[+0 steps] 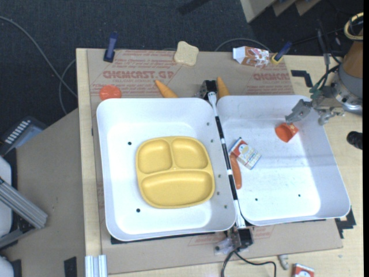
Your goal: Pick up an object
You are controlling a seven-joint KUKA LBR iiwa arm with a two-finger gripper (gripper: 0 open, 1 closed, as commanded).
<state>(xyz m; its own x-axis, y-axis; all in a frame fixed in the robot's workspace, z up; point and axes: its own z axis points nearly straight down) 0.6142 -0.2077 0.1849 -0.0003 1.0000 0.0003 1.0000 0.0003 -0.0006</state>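
My gripper (pixel 313 112) hangs over the far right corner of the right bin (pixel 323 206), its two grey fingers spread apart and nothing between them. A small orange object (pixel 286 132) lies on the bin floor just in front of and below the left finger (pixel 297 111), apart from it. Further left in the same bin lies a small white and orange carton (pixel 246 153). An orange carrot-like stick (pixel 236 175) rests along that bin's left wall. A yellow divided plate (pixel 173 171) sits in the middle of the left bin (pixel 115 126).
On the board behind the bins lie a bread slice (pixel 186 52), a small milk carton (pixel 251 55), a blue clip (pixel 110 47), an orange disc (pixel 109 91) and two carrot pieces (pixel 165 89). Cables run near the arm at the right.
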